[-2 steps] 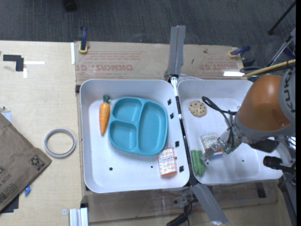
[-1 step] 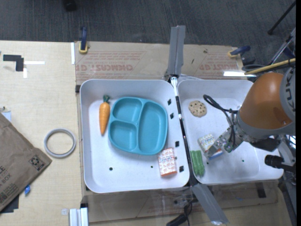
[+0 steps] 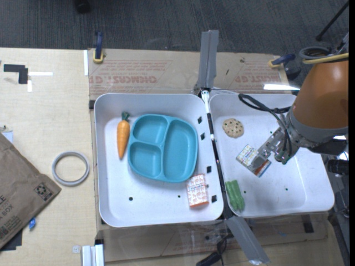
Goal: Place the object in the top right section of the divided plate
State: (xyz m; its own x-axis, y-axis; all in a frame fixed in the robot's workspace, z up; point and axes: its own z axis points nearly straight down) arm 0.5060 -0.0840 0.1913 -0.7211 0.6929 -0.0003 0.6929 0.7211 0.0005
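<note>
Gripper (image 3: pixel 265 160) low in the right bin (image 3: pixel 310 201), fingers slanting down-left from the wrist. A small packet (image 3: pixel 248 156) sits at the fingertips, touching or just under them; whether the fingers are closed on it or parted I cannot tell.

Packet: flat, glossy, printed wrapper, likely crinkly and slippery. It looks to be the object meant for the task, though the task does not name it. It lies mid-bin, well apart from the plate (image 3: pixel 163 147).

Judgement on the step: this is the pick. A flat wrapper wants a pinch across its short edge, pressed close to the bin floor, then a slow lift to check it comes up. After that, carry it left over the divider (image 3: pixel 209 127) to the plate's top right section.

Outward from there: a cookie (image 3: pixel 233 128), round and speckled, just up-left of the packet. A green pod (image 3: pixel 235 196), ridged, at the bin's lower left. In the left bin (image 3: pixel 111 204), the teal plate, smooth plastic, three sections. A carrot (image 3: pixel 122 137) beside its left rim; a small printed box (image 3: pixel 197 191) near its lower right. A tape ring (image 3: pixel 70 167) on the bench.
</note>
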